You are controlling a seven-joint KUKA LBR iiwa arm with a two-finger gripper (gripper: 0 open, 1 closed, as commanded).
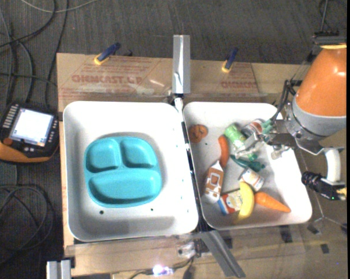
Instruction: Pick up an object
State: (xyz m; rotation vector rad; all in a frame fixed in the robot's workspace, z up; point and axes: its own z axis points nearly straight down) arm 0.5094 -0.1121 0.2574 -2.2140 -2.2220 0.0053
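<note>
Two white bins sit side by side on the tabletop. The left bin (pixel 76 173) holds a blue plate (pixel 124 171) with three sections, lying flat in the middle.

The right bin (pixel 291 173) is full of toy food. A brown round thing (pixel 198 132) lies near the bin's back left corner. A long orange piece (pixel 223 150) lies just beside it. A small carton (pixel 214 181) leans near the middle. A yellow banana (pixel 245 200) and an orange carrot (pixel 271 202) lie near the front edge, touching each other. A green thing (pixel 234 133) sits near the back.

The arm (pixel 321 92) reaches in from the right edge. The claw (pixel 252 146) is low over the pile, near the green thing. I cannot tell if the claw is open or closed, or if it has anything.
</note>
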